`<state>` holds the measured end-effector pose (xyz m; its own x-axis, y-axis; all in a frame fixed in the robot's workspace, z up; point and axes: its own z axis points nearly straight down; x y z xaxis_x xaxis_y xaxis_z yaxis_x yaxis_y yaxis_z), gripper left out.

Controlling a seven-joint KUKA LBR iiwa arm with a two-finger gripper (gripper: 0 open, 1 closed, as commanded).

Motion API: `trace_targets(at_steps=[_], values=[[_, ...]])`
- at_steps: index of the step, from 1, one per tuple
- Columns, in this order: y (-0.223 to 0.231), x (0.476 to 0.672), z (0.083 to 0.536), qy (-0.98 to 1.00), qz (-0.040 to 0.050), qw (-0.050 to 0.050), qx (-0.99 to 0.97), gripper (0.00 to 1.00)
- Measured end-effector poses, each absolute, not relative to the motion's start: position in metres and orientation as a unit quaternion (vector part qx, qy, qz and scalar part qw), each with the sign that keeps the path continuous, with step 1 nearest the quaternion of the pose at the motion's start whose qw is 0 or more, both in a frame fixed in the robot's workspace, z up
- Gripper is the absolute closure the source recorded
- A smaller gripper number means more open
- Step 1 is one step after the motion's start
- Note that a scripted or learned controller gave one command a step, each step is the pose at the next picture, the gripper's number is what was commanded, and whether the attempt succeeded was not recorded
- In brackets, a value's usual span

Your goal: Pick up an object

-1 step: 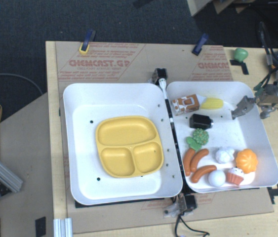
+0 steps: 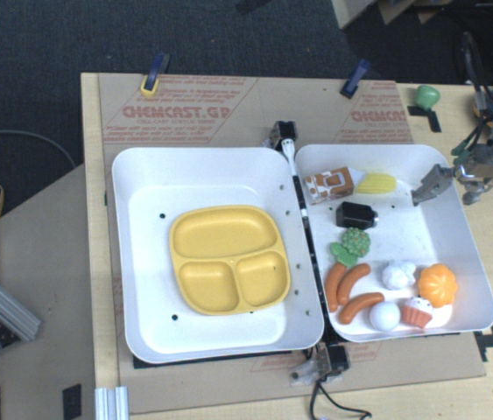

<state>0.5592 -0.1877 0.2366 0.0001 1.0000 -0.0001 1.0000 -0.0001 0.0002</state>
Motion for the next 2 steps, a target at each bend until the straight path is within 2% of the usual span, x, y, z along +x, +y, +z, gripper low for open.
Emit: trace_targets(at_steps=[2], values=[[-0.181, 0.544, 0.125, 0.707, -0.0015, -0.004, 0.707, 0.00]])
